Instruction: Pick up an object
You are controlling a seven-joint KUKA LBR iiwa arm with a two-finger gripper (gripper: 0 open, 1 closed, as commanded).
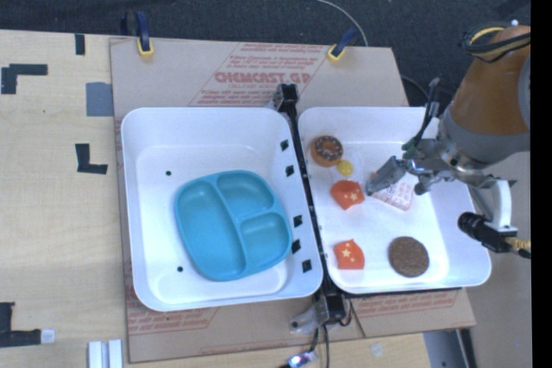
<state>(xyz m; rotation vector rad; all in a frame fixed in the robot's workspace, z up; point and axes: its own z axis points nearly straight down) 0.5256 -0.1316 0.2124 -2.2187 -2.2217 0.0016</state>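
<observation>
Camera view: a pale pink-and-white flat packet (396, 197) lies mid-floor in the right white bin (466, 271), directly under the grey two-finger gripper (380, 182). The tips sit at the packet's ten o'clock edge; whether they are spread or pressed together cannot be told. A red strawberry-like toy (347, 195) is just beside the packet at nine o'clock. A blue three-compartment plastic plate (231, 223) lies in the left white bin (138, 134).
</observation>
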